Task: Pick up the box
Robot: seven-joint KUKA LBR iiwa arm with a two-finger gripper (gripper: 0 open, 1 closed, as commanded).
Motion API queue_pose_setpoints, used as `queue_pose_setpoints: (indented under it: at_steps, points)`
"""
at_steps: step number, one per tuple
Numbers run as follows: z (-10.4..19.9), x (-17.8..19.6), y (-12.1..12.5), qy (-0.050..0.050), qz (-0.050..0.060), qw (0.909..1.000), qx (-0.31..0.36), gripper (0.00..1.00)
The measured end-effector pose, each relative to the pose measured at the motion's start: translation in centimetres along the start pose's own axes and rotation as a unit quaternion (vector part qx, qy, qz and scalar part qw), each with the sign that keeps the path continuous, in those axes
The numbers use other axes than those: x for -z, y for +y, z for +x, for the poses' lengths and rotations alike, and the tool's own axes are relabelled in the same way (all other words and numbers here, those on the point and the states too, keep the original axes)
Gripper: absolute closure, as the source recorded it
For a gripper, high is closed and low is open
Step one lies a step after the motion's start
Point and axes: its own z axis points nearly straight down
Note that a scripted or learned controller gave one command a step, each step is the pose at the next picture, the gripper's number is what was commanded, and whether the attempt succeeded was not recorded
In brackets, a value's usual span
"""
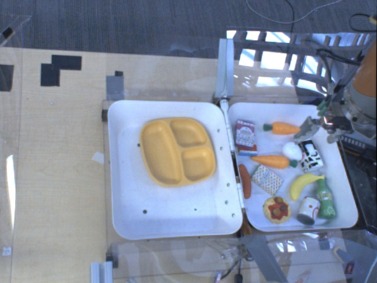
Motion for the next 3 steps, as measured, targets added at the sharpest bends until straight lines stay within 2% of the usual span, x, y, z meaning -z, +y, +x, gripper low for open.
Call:
queue_pose_setpoints:
  at_steps: [1,2,3]
  points:
    - [4.4,-13.6,1.7,0.001,0.001,0.9992,0.041,0.00]
    - [5.6,-15.5,11.2,0.001,0.001,0.9813,-0.192,0.00]
    - [6.6,-15.1,7.6,0.001,-0.013,0.9802,-0.198,0.00]
